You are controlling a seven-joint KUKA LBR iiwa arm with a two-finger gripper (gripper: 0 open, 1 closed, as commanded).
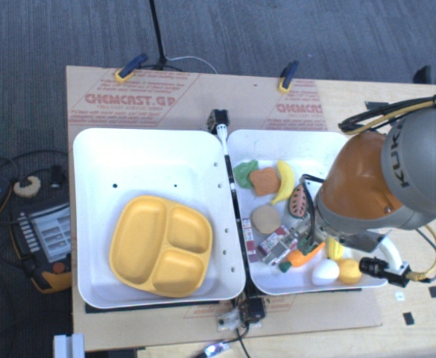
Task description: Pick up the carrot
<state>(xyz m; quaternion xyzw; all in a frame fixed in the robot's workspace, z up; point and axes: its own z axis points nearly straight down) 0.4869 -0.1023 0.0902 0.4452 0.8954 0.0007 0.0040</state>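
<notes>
Fingers (298,246) are hovering just over the carrot (304,257) in the right bin (240,200), but I cannot tell whether they are parted or closed (wrist is blocking them). Approach seems to be underway; next, 1 clean closing on the carrot, then lifting.

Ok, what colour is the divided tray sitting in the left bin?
Yellow: the divided tray reads as a plain mustard yellow, seen clearly in the camera view against the white left bin.
</notes>
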